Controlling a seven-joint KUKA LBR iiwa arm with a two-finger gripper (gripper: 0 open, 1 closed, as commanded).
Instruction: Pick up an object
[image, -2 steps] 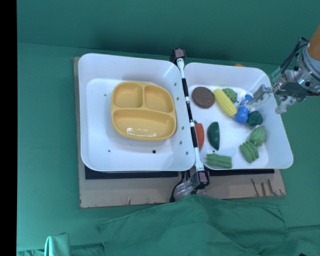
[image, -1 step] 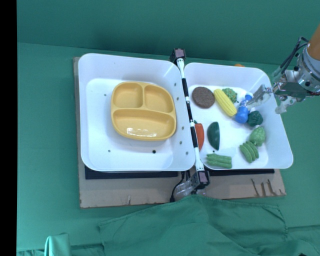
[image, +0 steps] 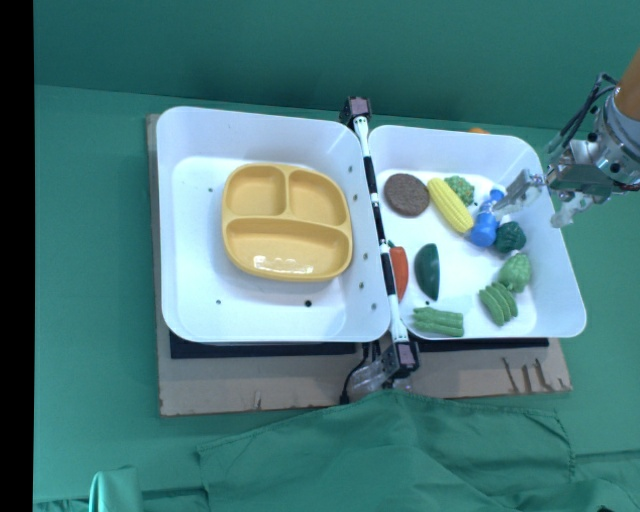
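You have green beans (image: 438, 321) and pea pods (image: 498, 303) nearest in the right bin (image: 560, 300); farther back the blue object (image: 483, 230) lies just beside the gripper (image: 520, 190), whose fingers look spread, pinching nothing; this reads as the approach, so next lower and close on it

Tray (image: 288, 222) in left bin (image: 190, 150) (centred)

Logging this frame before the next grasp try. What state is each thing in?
Yellow tray: flat in left bin, compartments bare.
Corn: lying in right bin.
Brown patty: flat beside corn.
Carrot: lying by the divider.
Blue object: resting in bin, at gripper tip.
Green beans: lying near front wall.
Gripper: low over right bin, nothing seen held.
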